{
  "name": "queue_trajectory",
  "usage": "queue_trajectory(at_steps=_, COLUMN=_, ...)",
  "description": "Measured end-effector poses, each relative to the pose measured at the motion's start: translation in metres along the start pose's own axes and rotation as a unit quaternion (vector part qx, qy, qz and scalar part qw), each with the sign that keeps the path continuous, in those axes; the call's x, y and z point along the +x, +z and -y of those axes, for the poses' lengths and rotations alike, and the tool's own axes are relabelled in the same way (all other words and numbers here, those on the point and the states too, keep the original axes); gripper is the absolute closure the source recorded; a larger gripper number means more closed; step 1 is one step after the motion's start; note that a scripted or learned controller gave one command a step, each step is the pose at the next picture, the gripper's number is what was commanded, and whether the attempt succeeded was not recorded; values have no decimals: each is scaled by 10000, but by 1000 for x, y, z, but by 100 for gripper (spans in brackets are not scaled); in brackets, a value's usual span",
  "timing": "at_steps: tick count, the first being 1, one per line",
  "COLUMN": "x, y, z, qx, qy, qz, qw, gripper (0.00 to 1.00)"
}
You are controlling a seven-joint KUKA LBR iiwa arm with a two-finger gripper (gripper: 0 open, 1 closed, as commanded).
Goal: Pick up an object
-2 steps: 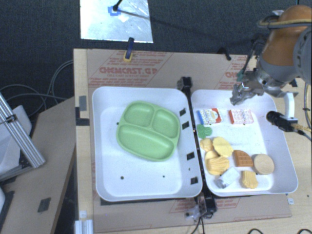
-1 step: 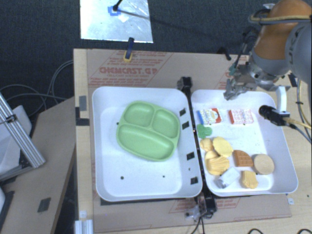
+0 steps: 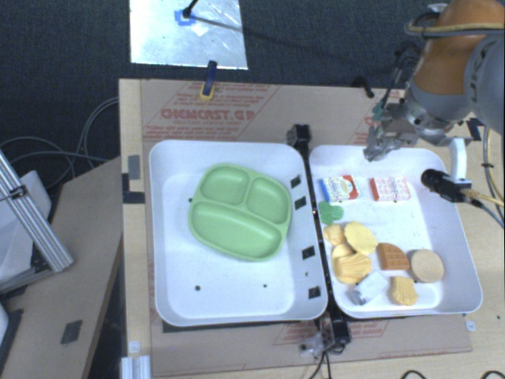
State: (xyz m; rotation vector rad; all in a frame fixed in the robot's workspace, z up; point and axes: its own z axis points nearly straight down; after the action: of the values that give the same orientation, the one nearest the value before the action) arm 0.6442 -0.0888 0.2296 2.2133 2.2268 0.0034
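Observation:
My gripper (image 3: pixel 377 146) hangs over the far edge of the right bin (image 3: pixel 450 235), with nothing seen between its fingers. Below it in that bin lie two red-and-white packets, one (image 3: pixel 340 188) to the left and one (image 3: pixel 390 188) to the right. A small green piece (image 3: pixel 331 212) sits by the divider. Nearer the front lie several yellow and tan food items, among them a yellow chip (image 3: pixel 359 237), a brown waffle square (image 3: pixel 391 257) and a round tan biscuit (image 3: pixel 427 265). A grey-white piece (image 3: pixel 364 294) lies at the front.
The left bin (image 3: pixel 177 290) holds a green three-compartment plate (image 3: pixel 240 211). A black divider with clips (image 3: pixel 309 212) runs between the bins. A black attachment (image 3: pixel 442 183) juts from the arm over the right bin's right side. Cardboard (image 3: pixel 205 113) lies under both bins.

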Motion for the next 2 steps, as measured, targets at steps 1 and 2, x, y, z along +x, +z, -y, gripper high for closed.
queue_trajectory(at_steps=1, x=-1, y=2, z=4, qx=5, qy=20, qz=5, qw=10000, gripper=100)
queue_trajectory(at_steps=2, x=16, y=0, z=7, qx=8, qy=-2, qz=2, qw=10000, gripper=100)
